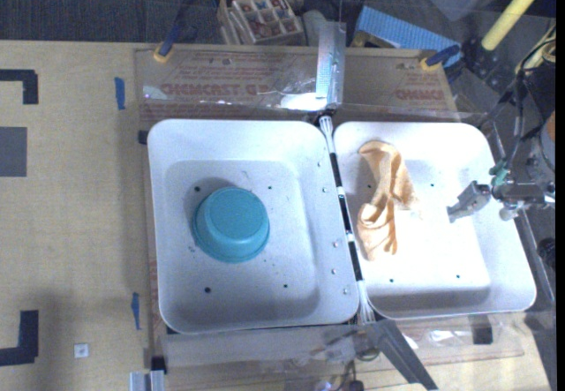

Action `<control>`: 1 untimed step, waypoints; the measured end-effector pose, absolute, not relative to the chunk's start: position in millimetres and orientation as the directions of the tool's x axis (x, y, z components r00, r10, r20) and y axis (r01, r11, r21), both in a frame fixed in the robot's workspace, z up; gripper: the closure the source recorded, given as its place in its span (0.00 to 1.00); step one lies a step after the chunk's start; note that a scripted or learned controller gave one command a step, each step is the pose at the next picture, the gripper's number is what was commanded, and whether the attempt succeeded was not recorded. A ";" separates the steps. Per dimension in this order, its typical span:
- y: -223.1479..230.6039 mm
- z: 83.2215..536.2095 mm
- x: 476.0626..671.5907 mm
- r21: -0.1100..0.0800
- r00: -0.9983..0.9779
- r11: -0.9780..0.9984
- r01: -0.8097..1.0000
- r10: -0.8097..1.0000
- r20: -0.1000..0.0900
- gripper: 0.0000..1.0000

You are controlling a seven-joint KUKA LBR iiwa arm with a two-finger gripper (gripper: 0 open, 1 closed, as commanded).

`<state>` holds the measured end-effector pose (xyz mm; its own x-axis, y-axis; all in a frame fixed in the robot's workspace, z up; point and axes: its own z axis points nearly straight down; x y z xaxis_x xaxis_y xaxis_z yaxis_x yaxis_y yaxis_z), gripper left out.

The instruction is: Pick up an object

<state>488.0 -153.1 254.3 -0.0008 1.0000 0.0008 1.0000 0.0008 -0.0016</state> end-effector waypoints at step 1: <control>-113.9 133.7 563.9 -0.001 -0.024 0.024 1.000 1.000 0.000 0.00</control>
